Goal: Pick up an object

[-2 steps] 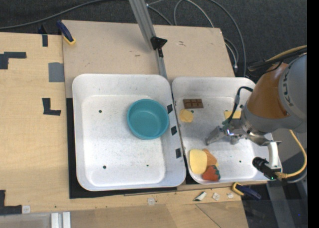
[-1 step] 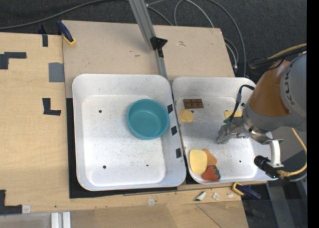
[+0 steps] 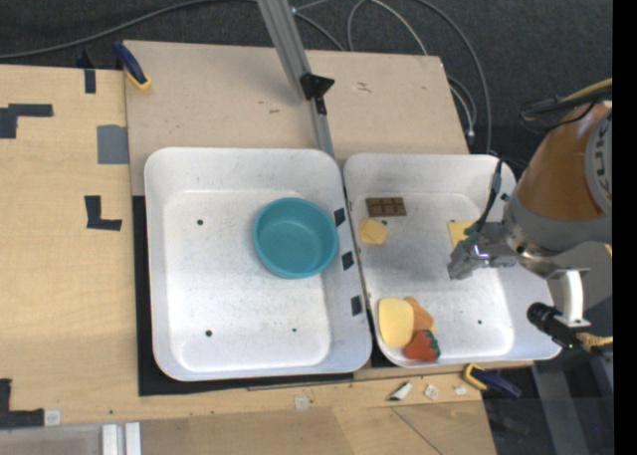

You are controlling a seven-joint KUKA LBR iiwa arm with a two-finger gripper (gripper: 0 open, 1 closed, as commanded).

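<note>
Claw (image 3: pixel 464 262) low inside the right bin (image 3: pixel 498 339), near its right wall, just beside a yellow piece (image 3: pixel 458 233) on its far side.

Camera view: whether the claw's fingers are parted or closed cannot be told, and nothing is seen between them. In the same bin, a brown chocolate bar (image 3: pixel 385 207) lies far-left, a small yellow chunk (image 3: pixel 372 232) just near of it, and a yellow, orange and red toy cluster (image 3: pixel 408 328) at the near-left corner. A teal bowl (image 3: pixel 295 236) sits upright in the left bin (image 3: pixel 184 343), toward its right side.

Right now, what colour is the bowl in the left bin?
Teal blue; the bowl shows best in the camera view.
</note>
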